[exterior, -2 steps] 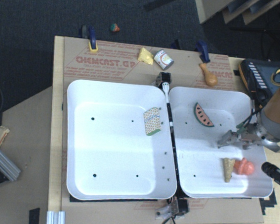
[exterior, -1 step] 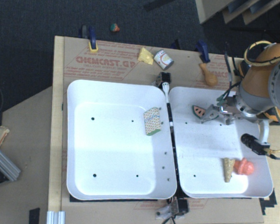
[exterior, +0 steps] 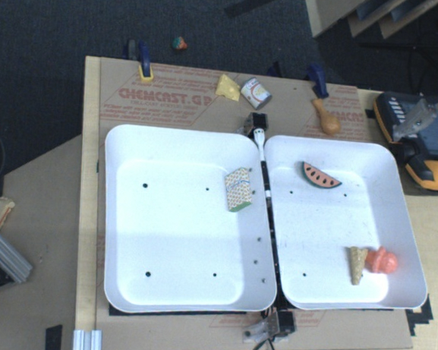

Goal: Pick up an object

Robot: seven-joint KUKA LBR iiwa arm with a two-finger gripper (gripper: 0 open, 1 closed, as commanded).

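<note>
The left white bin (exterior: 168, 234) holds a small green-and-white patterned carton (exterior: 238, 189), lying near its right wall. In the right white bin (exterior: 324, 233) a watermelon slice (exterior: 322, 176) lies toward the back. An ice-cream cone (exterior: 357, 264) lies next to a pink lump (exterior: 383, 261) near that bin's front right corner. All these things rest on the bin floors, apart from one another except the cone and the pink lump, which touch.
Behind the bins on the brown board lie a yellow wedge (exterior: 228, 87), a small white box (exterior: 256, 93) and a tan drumstick-shaped toy (exterior: 327, 119). Blue clamps (exterior: 145, 59) grip the board's back edge. Equipment (exterior: 425, 127) stands at the right rear.
</note>
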